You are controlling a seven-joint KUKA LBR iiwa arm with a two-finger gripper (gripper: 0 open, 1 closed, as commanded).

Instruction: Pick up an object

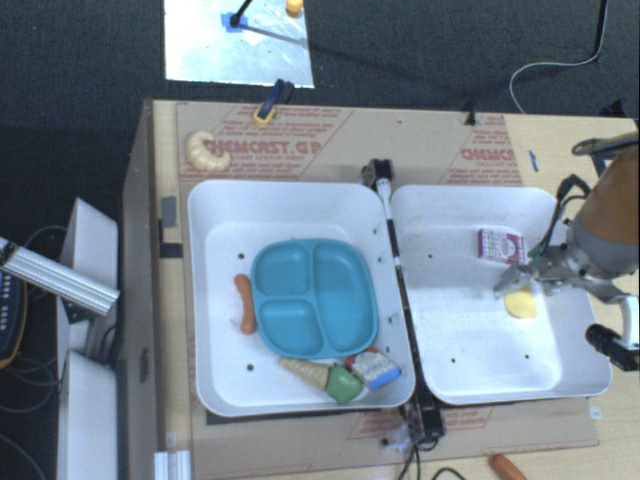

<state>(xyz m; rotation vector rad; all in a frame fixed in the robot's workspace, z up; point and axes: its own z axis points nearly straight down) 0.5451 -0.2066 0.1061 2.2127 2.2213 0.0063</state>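
In the right bin (480, 368) a small yellow lump (521, 305) lies near the right wall. A maroon and white carton (500, 244) lies a little farther back. My gripper (519, 276) hangs low at the bin's right side, directly over the yellow lump's back edge and just in front of the carton. Whether it touches the lump cannot be told. The grey arm with its orange band (610, 218) comes in from the right edge.
The left bin (215, 268) holds a blue divided plate (314, 298), an orange sausage (246, 303), a cone (305, 370), a green piece (343, 385) and a blue-white packet (378, 369). A black divider (395, 258) runs between the bins.
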